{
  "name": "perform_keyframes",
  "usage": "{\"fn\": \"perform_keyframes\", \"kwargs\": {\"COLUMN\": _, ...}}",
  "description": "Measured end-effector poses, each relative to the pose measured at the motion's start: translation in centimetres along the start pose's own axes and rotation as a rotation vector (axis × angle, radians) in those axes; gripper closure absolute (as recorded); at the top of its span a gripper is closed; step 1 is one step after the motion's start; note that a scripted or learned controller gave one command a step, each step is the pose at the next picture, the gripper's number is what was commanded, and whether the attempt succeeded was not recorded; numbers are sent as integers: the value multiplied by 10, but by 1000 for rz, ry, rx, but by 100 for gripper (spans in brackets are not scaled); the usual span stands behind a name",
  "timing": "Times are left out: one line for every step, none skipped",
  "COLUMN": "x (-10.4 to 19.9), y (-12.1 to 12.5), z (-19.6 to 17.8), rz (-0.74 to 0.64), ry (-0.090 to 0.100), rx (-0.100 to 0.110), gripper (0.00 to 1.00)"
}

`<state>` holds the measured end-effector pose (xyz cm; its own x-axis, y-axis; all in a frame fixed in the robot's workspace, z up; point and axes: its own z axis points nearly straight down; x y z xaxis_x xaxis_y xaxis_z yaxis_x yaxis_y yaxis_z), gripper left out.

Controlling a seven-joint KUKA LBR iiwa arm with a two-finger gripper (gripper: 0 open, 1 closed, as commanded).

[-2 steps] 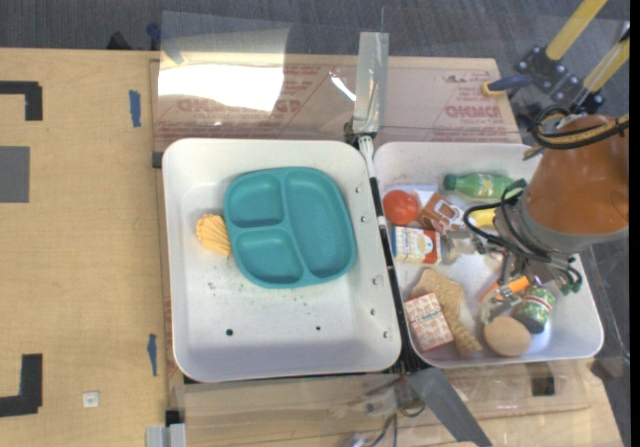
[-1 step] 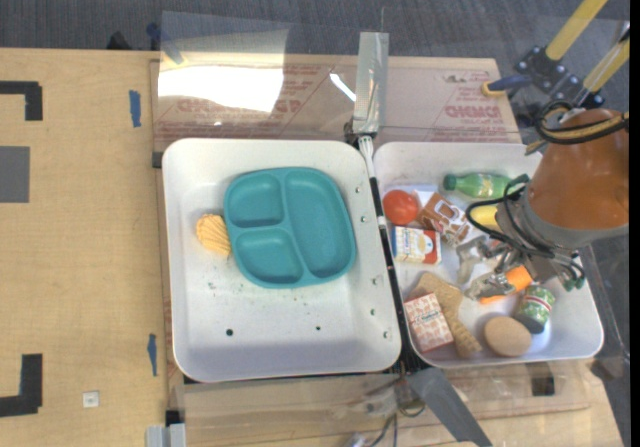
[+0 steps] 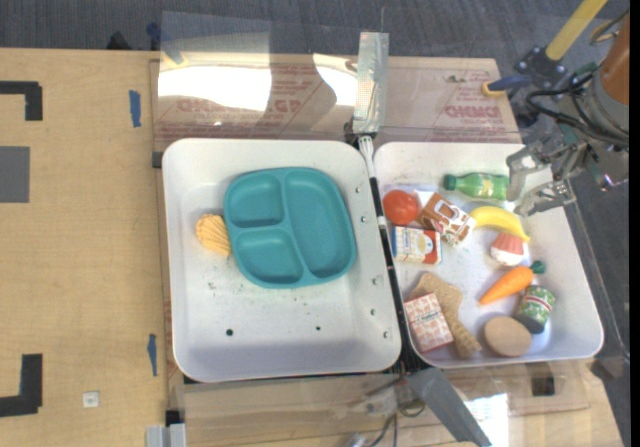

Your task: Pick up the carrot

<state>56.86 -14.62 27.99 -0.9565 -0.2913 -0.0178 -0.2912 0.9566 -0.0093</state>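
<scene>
We see the carrot [image 3: 507, 283] lying in the right bin [image 3: 585, 310], toward its right side, tilted with the orange tip pointing lower left and a small green end at its upper right. Just above it sits a small red-and-white piece [image 3: 508, 250], and above that a yellow banana [image 3: 497, 219]. Below the carrot, a dark green-labelled can [image 3: 537, 306] rests beside a brown, potato-like lump [image 3: 507, 336].

Further left in the same bin we find a red tomato [image 3: 401, 206], a small printed carton [image 3: 448, 219], a white packet [image 3: 415, 245], a tan cracker [image 3: 450, 307] and a pinkish box [image 3: 427, 323]. A green bottle [image 3: 477, 184] lies on its side near the bin's upper edge.

The pincer [image 3: 535, 185] hangs over the bin's upper right corner, just right of the bottle and well apart from the carrot — its fingers look spread, with nothing between them.

The left bin [image 3: 190, 265] holds a teal divided plate [image 3: 290, 225], and a yellowish shell-shaped item [image 3: 212, 232] touches the plate's left edge. Both bins sit side by side on the desk [image 3: 70, 235] — a pale wooden surface.
</scene>
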Motion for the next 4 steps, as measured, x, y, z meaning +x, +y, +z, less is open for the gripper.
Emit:
{"fn": "perform_keyframes", "kwargs": {"x": 35, "y": -50, "z": -9, "rz": -139, "ry": 8, "rx": -4, "gripper": 100}}
{"fn": "perform_keyframes", "kwargs": {"x": 61, "y": -62, "z": 9, "rz": -512, "ry": 12, "rx": -12, "gripper": 100}}
{"fn": "perform_keyframes", "kwargs": {"x": 79, "y": -56, "z": -9, "rz": -1035, "ry": 5, "rx": -12, "gripper": 100}}
{"fn": "perform_keyframes", "kwargs": {"x": 76, "y": -56, "z": -20, "rz": -1032, "ry": -1, "rx": -8, "gripper": 100}}
